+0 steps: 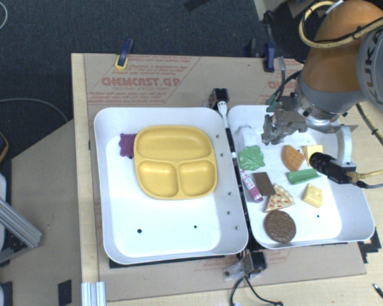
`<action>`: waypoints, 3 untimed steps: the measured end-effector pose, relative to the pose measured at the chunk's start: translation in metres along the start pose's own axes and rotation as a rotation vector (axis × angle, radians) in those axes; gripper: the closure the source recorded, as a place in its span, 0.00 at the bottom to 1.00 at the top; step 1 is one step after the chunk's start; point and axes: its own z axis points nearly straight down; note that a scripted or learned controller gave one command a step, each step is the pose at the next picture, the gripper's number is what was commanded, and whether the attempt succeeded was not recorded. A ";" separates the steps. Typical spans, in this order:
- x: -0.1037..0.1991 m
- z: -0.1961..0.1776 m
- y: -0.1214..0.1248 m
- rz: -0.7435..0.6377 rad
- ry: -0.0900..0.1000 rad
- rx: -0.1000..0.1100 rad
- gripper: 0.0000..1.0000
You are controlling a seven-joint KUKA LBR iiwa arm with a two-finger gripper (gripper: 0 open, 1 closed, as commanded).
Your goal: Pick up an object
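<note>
My gripper (276,132) hangs over the back left part of the right bin (351,218), just behind a green leafy piece (251,157). To its right lie an orange bread piece (293,157) and a yellow block (313,150). Further forward are a green bean-like piece (302,176), a yellow cheese wedge (313,196), a pizza slice (279,201), a brown bar (264,183), a pink tube (250,187) and a round brown cookie (280,225). I see nothing held in the gripper.
The left bin (159,234) holds a yellow divided plate (176,160) with a purple item (126,144) at its left side. A black cylinder (325,165) on the arm juts over the right bin. Clamps sit at the board's back edge.
</note>
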 end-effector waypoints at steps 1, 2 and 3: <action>0.027 0.020 -0.010 0.000 -0.001 0.000 1.00; 0.010 0.018 -0.016 0.004 -0.001 -0.001 1.00; 0.016 0.015 -0.023 0.001 0.000 -0.001 1.00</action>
